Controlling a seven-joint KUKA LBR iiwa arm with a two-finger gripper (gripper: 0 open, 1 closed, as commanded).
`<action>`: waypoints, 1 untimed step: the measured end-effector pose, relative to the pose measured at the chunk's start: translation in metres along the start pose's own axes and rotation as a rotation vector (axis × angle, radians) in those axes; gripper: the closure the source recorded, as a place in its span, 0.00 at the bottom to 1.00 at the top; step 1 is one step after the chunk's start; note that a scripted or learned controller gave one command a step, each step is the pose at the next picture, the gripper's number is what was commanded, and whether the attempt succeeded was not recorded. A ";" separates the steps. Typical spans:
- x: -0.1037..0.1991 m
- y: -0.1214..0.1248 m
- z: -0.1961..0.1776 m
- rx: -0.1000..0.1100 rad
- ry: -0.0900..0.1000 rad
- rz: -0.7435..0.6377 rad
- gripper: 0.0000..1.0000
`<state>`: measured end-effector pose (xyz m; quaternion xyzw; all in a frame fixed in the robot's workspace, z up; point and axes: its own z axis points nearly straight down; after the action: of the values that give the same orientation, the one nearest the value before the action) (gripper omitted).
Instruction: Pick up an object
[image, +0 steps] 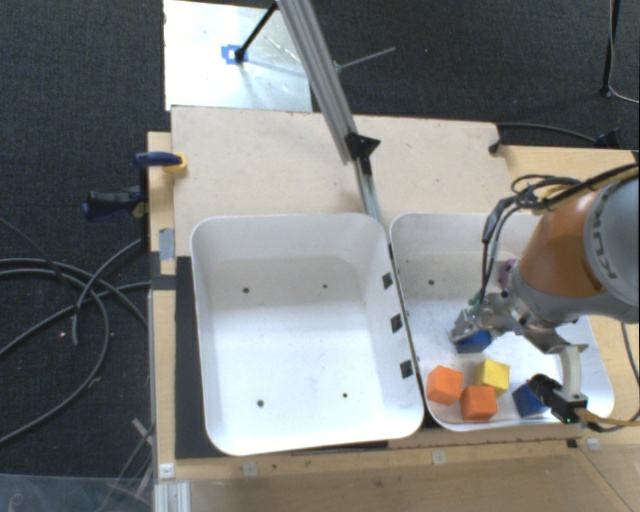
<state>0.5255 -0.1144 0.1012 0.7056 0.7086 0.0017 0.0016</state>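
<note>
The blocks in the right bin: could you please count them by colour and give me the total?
Orange blocks: 2
Blue blocks: 2, one at the gripper and one by the bin's right rim
Yellow block: 1
Total: 5 blocks

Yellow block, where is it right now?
The yellow block lies in the right-hand bin, near its front edge, with one orange block to its left, another orange block just in front, and a blue block to its right.
</note>
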 end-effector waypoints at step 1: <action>-0.017 -0.026 -0.053 0.000 -0.002 0.004 1.00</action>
<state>0.4997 -0.1316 0.1543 0.7071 0.7071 0.0010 0.0022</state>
